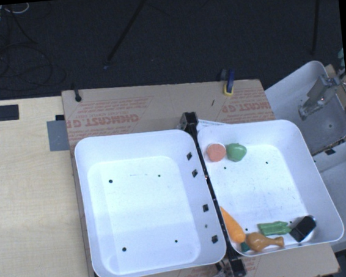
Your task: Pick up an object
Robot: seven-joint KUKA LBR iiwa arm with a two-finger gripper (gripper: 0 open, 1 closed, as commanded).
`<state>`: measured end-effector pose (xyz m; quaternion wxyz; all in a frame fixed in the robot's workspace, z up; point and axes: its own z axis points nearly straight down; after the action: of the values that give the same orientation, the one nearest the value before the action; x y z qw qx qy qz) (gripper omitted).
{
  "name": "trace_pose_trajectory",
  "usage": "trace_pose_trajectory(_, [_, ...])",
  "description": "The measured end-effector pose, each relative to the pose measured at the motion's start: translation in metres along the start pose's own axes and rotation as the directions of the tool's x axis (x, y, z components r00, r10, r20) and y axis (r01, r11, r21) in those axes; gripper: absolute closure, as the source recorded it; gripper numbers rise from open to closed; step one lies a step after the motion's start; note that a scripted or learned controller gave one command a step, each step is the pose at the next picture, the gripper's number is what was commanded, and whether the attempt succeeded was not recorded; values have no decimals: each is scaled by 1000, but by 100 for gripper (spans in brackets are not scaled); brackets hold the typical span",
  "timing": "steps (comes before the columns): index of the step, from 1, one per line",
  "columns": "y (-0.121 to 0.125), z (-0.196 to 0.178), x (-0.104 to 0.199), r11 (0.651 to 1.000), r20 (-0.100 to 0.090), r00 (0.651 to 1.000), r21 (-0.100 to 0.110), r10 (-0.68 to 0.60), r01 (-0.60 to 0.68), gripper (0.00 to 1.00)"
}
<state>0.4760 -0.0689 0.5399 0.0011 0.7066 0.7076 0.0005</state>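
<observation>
White plastic makes up both bins; the right-hand bin carries all the loose things, while the left-hand bin sits beside it on the brown cardboard-covered counter. Any of these could be the thing to pick. Up at the far left corner of the right bin, a pinkish-orange round piece and a green round piece lie touching each other. Along the near wall sit an orange carrot close against the divider, a brown drumstick-shaped toy, a green bean-like piece and a small black block, all crowded together.

The grey arm hangs off to the right, outside the bin and well apart from everything in it. From where I stand I cannot tell how its jaws are set, and nothing appears to be held.

To my eye the step in hand is choosing a target and coming down on it. The near-wall cluster looks awkward: things touch, and the wall and divider leave little room on either side. The green round piece seems the better choice, approached straight down with the jaws straddling it on the side away from its pink neighbour, since a glancing touch would likely roll it.
</observation>
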Motion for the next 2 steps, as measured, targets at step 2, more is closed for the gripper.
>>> trace_pose_trajectory(2, [0, 3, -12, 1000, 0, 1000, 6, 2, -2, 100])
